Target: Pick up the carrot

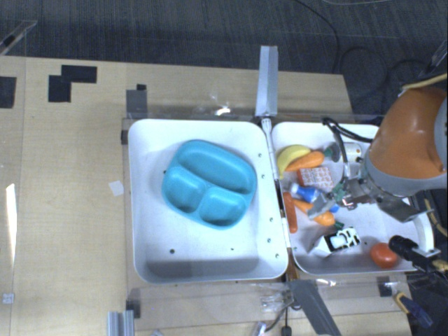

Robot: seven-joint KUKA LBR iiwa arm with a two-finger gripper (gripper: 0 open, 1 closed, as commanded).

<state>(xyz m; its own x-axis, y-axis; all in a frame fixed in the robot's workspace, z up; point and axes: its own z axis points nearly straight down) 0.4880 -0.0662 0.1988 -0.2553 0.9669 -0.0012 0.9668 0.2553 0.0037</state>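
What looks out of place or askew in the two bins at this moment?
Nothing looks spilled or damaged. The blue divided plate sits at a slant in the left bin. All the small items, including the carrot and banana, are crowded together in the right bin.

The grey arm with its orange band [414, 142] is cut off at the right edge, its bulk hides the white right-hand bin's [308, 260] far corner, and the finger gap of the gripper [334, 200] below is too blurred to read.

Grey arm [413, 145] with orange band reaching in from right, gripper [329, 200] lowered
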